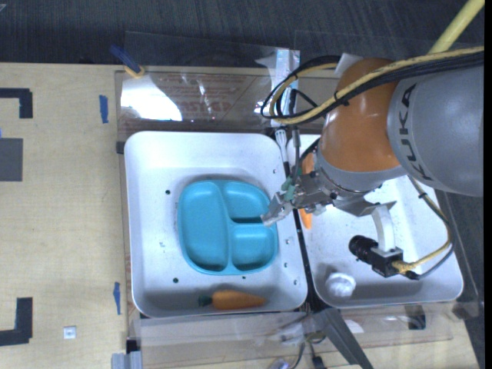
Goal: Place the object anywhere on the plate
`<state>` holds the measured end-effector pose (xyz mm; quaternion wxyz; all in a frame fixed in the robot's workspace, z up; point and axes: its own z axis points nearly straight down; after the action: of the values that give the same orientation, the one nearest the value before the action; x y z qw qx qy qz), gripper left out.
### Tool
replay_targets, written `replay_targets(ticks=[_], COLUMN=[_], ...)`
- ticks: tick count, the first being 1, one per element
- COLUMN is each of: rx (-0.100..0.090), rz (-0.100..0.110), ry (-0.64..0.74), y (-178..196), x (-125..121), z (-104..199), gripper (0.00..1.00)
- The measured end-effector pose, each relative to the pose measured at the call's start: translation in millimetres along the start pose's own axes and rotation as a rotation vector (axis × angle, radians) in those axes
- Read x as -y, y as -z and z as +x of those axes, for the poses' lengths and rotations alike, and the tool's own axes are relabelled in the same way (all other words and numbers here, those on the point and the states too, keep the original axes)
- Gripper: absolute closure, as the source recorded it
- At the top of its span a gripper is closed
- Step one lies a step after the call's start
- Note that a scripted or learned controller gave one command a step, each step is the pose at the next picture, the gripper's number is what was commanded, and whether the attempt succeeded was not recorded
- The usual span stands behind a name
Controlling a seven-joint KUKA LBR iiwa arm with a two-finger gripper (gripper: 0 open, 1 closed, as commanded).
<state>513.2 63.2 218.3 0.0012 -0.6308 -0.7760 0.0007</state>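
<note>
**Operator:** Claw (278, 208) is hanging right over the seam between the two bins, metal tip just reaching the right rim of the blue plate (227, 225). I'm not able to tell from up here whether it is gaping or pinched; the orange wrist is covering most of it.

**Observer:** Are you carrying anything?

**Operator:** I'm seeing a small orange piece (307, 219) just below and right of the tip, at the left edge of the right bin (438, 283). Whether it's gripped or simply lying there, I can't say.

**Observer:** And the carrot?

**Operator:** Carrot (234, 300) is lying along the near wall of the left bin (146, 206), just below the plate, not on it. If that's the object, I'm judging the job undone.

**Observer:** Why so close to the divider?

**Operator:** My guess: the arm is reaching in from the right, so it's crossing there. I'm watching the white round thing (340, 285) too.
</note>
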Motion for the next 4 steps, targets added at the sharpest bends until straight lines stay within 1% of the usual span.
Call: replay_targets(ticks=[1,2,3,4], rx=[0.000,0.000,0.004,0.000], rz=[-0.001,0.002,-0.005,-0.004], ry=[0.000,0.188,0.094,0.179], y=[9.9,-71.2,-33.3,-33.8], x=[-1.0,26.5,51.5,-35.5], z=[0.3,42.6,-86.1,-49.5], gripper=[1.00,1.00,1.00,1.00])
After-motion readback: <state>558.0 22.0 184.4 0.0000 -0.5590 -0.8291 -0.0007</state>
